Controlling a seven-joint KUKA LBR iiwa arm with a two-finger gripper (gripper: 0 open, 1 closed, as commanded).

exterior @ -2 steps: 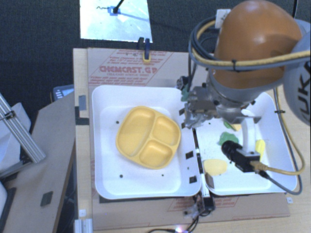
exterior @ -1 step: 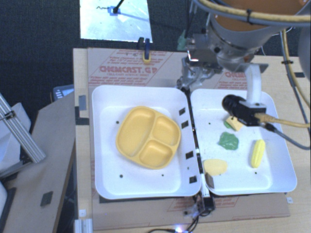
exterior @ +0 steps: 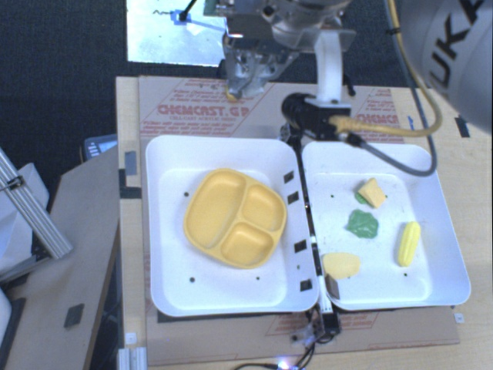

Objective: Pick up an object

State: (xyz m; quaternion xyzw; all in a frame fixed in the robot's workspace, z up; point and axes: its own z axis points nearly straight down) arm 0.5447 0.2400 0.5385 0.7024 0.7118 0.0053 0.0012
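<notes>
Left bin (exterior: 166, 206): a shallow white bin at 9 o'clock of the bench, touching its neighbour along a dark central seam.
Right bin (exterior: 439, 206): a matching white bin at 3 o'clock, side by side with the left one.
Yellow tray (exterior: 235, 216): a three-compartment yellow tray lying flat in the middle of the left bin, turned at a slant to the bin's walls.
Yellow wedge (exterior: 372, 193): a small pale-yellow block in the right bin, toward 12 o'clock of that bin.
Green piece (exterior: 362, 223): a small crumpled green object near the centre of the right bin, just beside the wedge at its 6 o'clock.
Yellow cob (exterior: 408, 243): an elongated yellow item, near upright in the view, at 3 o'clock from the green piece and apart from it.
Pale yellow piece (exterior: 340, 265): a flat, rounded object at 7 o'clock in the right bin, close to the seam.
Arm (exterior: 454, 37): grey, entering from 1 o'clock, with a yellow cable looping down over the right bin.
Gripper (exterior: 245, 72): at 12 o'clock, above the cardboard beyond the left bin's far wall, well apart from every object; its state cannot be told.
Cardboard (exterior: 192, 110): printed sheet under both bins.
</notes>
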